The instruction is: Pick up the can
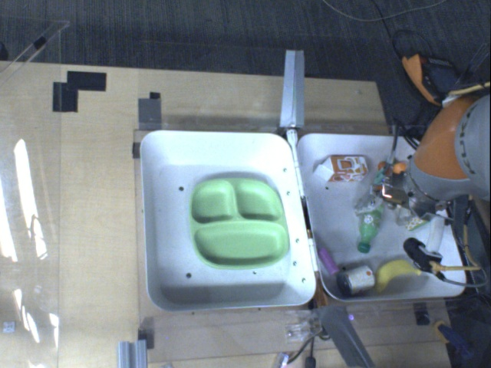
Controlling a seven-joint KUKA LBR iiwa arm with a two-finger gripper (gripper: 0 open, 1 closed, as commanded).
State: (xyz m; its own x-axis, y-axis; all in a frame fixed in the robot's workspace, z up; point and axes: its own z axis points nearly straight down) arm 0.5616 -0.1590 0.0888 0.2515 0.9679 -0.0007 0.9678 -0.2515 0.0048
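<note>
One can lies on its side at the right bin's near wall, beside a banana | tool hovers above a green bottle, well apart from can, grip state cannot tell | step: approach; next: travel toward near wall, descend | little room: wall, banana crowd can
</note>
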